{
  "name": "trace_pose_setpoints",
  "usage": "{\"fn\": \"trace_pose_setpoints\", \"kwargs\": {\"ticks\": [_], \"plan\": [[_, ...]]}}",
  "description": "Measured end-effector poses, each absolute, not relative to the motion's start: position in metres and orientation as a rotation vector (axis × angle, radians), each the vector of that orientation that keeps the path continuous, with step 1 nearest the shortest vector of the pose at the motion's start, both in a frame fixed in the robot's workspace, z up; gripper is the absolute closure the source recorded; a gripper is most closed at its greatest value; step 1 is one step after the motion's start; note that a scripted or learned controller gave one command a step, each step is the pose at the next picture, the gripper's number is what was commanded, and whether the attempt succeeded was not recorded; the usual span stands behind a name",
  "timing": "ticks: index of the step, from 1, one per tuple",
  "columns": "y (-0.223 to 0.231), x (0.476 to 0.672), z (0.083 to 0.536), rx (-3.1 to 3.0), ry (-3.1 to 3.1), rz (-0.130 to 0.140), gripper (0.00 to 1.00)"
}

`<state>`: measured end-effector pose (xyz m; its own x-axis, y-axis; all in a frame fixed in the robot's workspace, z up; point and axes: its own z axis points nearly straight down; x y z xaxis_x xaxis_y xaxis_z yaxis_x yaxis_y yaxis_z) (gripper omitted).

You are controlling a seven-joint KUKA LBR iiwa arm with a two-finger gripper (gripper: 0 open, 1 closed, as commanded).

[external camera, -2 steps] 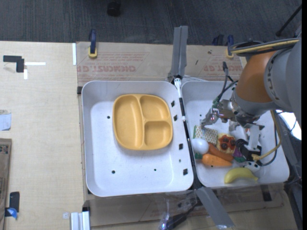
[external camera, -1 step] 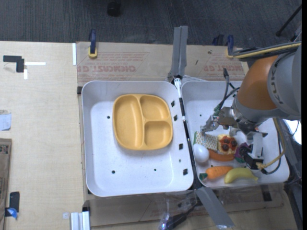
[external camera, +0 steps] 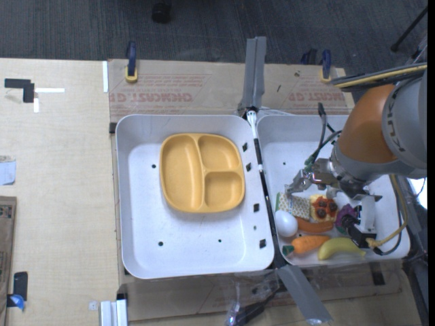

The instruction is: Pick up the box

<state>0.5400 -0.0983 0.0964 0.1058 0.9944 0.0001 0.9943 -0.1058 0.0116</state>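
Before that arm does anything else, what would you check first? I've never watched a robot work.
1. Box findable: ok, it lies in the right bin among toy food.
2. Gripper above the box: not ok, it looks off toward the box's left edge.
3. Grip on the box: cannot tell, the wrist hides much of it.
4. Crowding: not ok, egg, carrot and banana lie close by.
5. Left bin: ok, the yellow plate is well clear.
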Motion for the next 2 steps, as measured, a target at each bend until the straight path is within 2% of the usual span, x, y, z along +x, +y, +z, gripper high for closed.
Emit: {"fn": "trace_pose_setpoints", "kwargs": {"ticks": [1,2], "plan": [[-0.077,0.525,0.191,2.331,2.106,-0.003,0.00],[-0.095,0.566,0.227,2.296,2.144,-0.003,0.00]]}}
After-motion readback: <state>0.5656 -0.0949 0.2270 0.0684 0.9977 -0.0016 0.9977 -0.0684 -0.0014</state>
